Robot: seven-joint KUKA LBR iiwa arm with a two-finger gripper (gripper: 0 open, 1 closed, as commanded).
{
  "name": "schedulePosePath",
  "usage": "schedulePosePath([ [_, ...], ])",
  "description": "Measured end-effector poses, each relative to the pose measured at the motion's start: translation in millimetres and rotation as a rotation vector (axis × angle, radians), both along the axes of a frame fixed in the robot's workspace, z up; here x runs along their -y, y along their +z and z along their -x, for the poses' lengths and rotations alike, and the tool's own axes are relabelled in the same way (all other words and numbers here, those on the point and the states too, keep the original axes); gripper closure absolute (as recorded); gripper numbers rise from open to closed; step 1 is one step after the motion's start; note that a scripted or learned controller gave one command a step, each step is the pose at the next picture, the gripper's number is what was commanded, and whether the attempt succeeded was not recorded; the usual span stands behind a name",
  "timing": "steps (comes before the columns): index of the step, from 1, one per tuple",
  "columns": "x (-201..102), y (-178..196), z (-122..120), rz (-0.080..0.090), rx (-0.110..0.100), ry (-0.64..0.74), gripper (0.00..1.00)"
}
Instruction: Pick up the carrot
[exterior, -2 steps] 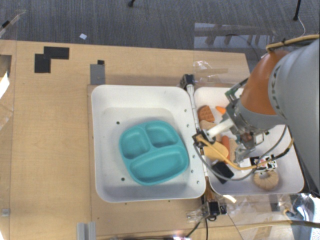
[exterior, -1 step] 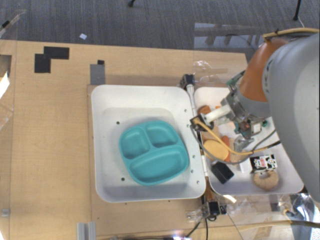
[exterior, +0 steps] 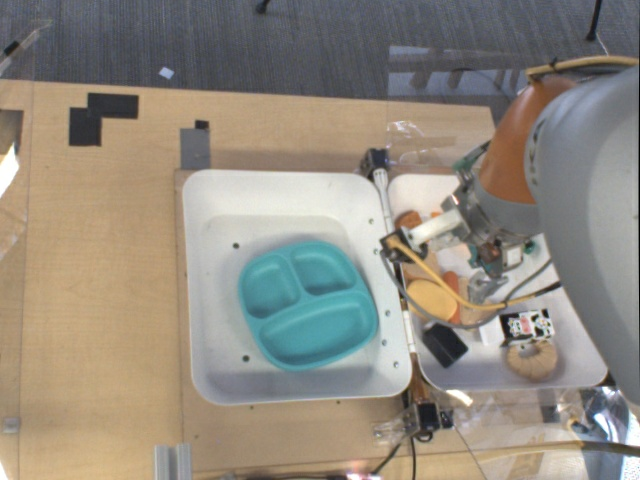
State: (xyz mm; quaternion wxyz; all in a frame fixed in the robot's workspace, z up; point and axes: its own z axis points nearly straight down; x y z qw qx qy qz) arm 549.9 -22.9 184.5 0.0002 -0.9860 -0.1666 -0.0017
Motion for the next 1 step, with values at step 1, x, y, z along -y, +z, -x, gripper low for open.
schedulePosePath([
  [1, 0.0, 0.0, 0.0, 0.0, 0.0, 0.0, 0.0],
])
